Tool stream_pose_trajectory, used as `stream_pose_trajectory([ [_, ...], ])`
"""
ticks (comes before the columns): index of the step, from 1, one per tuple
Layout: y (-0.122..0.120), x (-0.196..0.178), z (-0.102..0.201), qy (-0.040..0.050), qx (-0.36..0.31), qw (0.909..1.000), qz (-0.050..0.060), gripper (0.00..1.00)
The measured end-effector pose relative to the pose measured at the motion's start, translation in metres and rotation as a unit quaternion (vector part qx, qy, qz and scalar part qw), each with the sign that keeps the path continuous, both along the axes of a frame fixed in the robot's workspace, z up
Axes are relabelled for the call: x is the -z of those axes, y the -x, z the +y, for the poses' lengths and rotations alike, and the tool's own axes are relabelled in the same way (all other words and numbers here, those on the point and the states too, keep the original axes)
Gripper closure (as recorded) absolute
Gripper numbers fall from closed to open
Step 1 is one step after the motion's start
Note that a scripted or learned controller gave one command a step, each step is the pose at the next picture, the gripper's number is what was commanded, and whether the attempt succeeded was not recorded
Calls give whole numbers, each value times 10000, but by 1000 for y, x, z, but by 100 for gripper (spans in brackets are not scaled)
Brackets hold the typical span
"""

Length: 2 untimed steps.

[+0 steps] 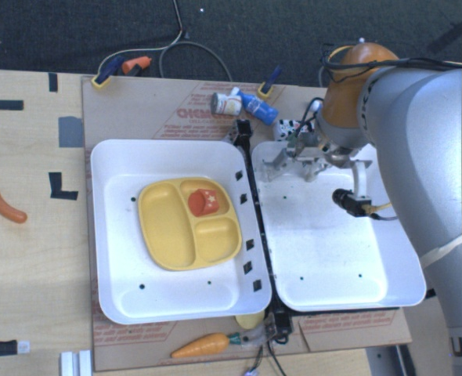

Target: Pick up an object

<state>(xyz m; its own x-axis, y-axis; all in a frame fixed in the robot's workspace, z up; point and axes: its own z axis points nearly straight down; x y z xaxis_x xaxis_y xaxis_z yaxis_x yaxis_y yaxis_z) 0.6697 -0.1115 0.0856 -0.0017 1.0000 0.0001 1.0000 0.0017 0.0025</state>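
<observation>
Bins, tray and arm: bench inventory at the reach

Camera view, left bin [110, 233]: shallow white plastic bin holding a yellow three-compartment plastic tray [188, 224]. A small red tomato-like piece [204, 202] sits in the tray's upper right compartment, the likeliest thing to pick, and well apart from the gripper.

Camera view, right bin [333, 265]: shallow white bin alongside the first, joined to it by a row of black clips [250, 233]. The grey arm with orange band [356, 84] comes in over its far edge; the gripper [294, 163] is low at the bin's upper left corner, probably sent down for a grasp. Whether its jaws are apart or together cannot be told, and nothing is visibly held.

Camera view, bench surround: orange carrot-shaped toy [203, 345] below the bins, orange sausage-shaped toy [6, 205] far left, white-and-blue bottle [245, 104] lying beyond the bins, all outside them and likely out of play.
</observation>
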Motion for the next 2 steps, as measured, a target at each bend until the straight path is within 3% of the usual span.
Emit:
stream_pose_trajectory([
  [1, 0, -10, 0, 11, -7, 10000, -6, 100],
  [2, 110, -104, 24, -7, 14, 10000, 16, 100],
])
